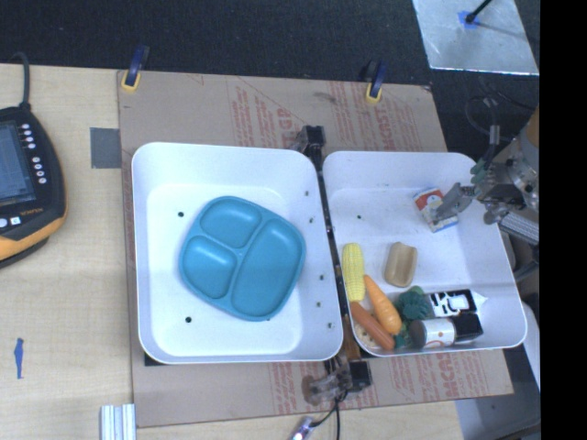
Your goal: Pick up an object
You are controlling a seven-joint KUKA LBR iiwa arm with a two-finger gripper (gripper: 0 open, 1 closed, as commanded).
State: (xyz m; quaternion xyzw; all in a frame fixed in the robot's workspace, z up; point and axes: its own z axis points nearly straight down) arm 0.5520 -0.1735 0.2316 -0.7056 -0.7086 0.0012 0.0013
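The small red, white and blue object [426, 197] is lying in the far right part of the right-hand shallow white bin [404, 159], well apart from the other things crowding that bin's near side. From here it is showing a red patch on top, a pale middle and a bluish edge, and it is looking crumpled or rounded rather than boxy.

The grey two-finger gripper [447, 211] is hanging right against it on its right side. Its metal is covering the object's right end, so I am not making out whether they are touching, and I cannot tell whether the gripper is open or closed. The grey arm [514, 186] is being cut off at the right.

The object is too small and too covered for me to be reading its long axis or which way it is pointing.

Nearer me, a yellow corn cob [353, 271], an orange carrot [382, 304], a tan block [400, 264] and a black-and-white bottle [451, 319] are lying together. A blue divided plastic plate [242, 258] is sitting in the left-hand white bin [220, 154].
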